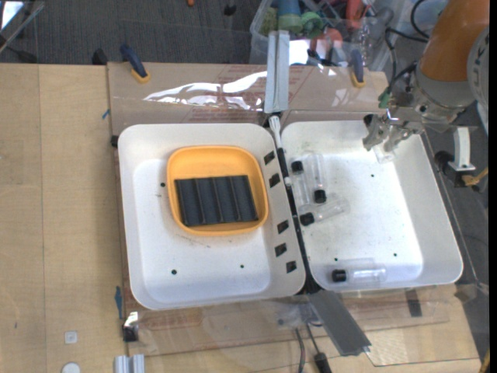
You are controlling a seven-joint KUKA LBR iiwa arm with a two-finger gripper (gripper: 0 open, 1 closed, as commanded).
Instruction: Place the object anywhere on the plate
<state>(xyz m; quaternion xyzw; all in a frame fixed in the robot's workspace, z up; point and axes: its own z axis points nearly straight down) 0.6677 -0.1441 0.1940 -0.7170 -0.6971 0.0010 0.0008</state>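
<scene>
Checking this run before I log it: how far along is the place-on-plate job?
Done: a dark ridged block already lies on the yellow plate in the left bin. In hand: nothing visibly; the gripper hovers over the right bin's far corner. Left: clear tubes with black caps lie in the right bin.

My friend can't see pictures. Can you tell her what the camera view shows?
A robot gripper hovers over the right white bin, where clear tubes with black caps lie. In the left bin, a yellow plate already holds a black ridged object.
</scene>
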